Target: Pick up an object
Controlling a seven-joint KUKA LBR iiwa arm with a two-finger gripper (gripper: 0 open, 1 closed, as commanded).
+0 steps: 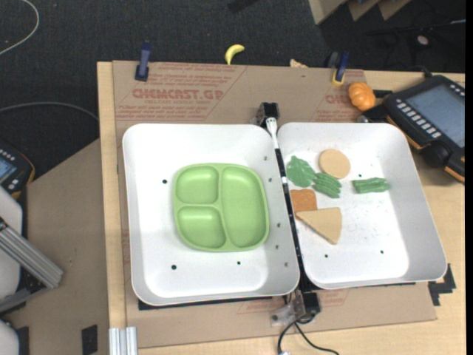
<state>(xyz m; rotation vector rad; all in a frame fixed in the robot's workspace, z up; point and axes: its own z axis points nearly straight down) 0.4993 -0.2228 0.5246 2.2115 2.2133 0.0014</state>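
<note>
Dark carpet surrounds our cardboard-covered tabletop [185, 87], where we cannot tell the pincer's state or place anything relative to it, and we judge the tan foam wedge [323, 222], touching the orange square tile [303, 200] in the right white bin [392, 265], risks a double grab.

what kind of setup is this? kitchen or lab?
Most likely a robotics lab bench, not a kitchen. Two white bins sit on a clamped board, toy food pieces like a tan wedge and green plate serve as pick objects, and a teach pendant lies at the right.
</note>
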